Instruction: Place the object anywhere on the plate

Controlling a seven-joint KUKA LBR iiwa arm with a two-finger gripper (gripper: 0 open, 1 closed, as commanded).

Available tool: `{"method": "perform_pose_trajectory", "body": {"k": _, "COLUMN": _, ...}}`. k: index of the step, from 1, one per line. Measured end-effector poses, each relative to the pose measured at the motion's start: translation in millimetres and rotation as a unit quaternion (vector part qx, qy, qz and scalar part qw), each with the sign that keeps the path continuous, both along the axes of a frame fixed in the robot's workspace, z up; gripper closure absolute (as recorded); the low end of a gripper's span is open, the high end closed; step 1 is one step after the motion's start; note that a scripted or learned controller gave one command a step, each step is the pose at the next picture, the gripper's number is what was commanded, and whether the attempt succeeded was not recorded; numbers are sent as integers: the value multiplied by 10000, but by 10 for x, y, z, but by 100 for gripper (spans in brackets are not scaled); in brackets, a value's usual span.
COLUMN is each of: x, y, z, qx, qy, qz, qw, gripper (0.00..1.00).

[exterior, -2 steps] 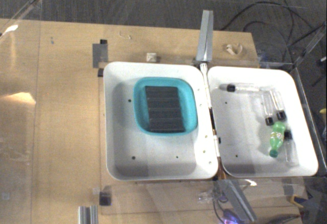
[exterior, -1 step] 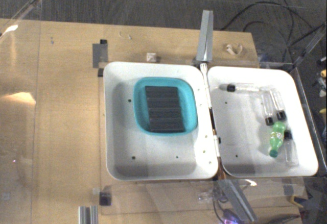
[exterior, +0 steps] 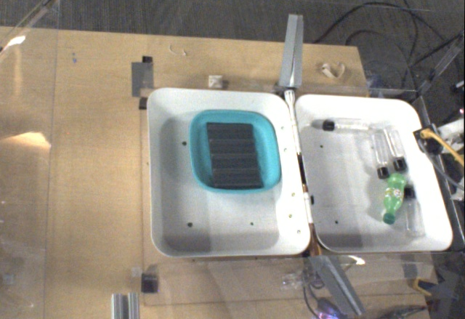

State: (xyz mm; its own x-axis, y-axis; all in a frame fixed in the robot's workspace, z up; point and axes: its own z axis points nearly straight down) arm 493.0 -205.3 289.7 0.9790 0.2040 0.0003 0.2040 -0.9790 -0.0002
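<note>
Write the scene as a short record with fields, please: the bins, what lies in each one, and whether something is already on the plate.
left bin: holds a teal plate with a dark ribbed pad lying on it
right bin: holds several clear tubes with black caps and a small green bottle
green bottle: lies near the bin's right side, beside the tubes
on the plate: just the dark pad; no tube or bottle
task state: nothing moved to the plate yet

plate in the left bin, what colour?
Teal plate, with a dark ridged insert lying in it. The camera view shows it clearly.
</note>
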Motion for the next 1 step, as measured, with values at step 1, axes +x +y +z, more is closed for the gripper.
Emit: {"method": "perform_pose_trajectory", "body": {"k": 1, "x": 0, "y": -1, "z": 4, "qx": -1, "qy": -3, "qz": -1, "qw": 10000, "gripper": 0}}
